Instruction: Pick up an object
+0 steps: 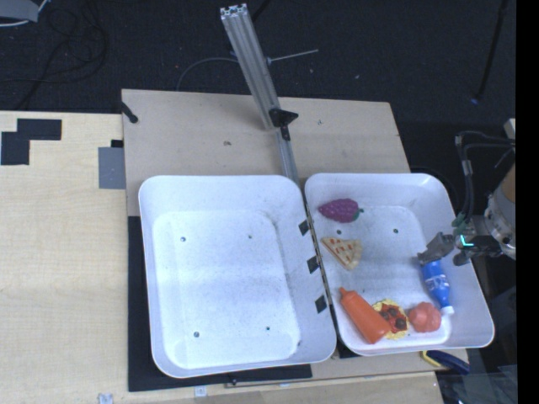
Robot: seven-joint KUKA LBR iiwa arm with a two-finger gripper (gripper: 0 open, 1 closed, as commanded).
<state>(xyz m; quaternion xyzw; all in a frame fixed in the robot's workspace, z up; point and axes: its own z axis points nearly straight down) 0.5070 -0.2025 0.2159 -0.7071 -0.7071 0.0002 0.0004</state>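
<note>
The right bin [379, 183] holds several small things: a purple fruit [339, 209], a tan waffle wedge [343, 251], an orange bottle-like piece [364, 315], a yellow and red item [392, 316], a red ball-shaped thing [424, 316] and a blue tube [437, 286]. My gripper [447, 252] hangs over the bin's right side, open, its two dark fingers spread apart. The blue tube lies just below the fingertips, with its upper end close to them. Nothing sits between the fingers.
The left bin [168, 200] stands beside the right one, joined by black clips along the shared edge. A metal bar [257, 66] slants up from the bench behind the bins. A blue and yellow item [446, 360] lies outside the right bin's front corner.
</note>
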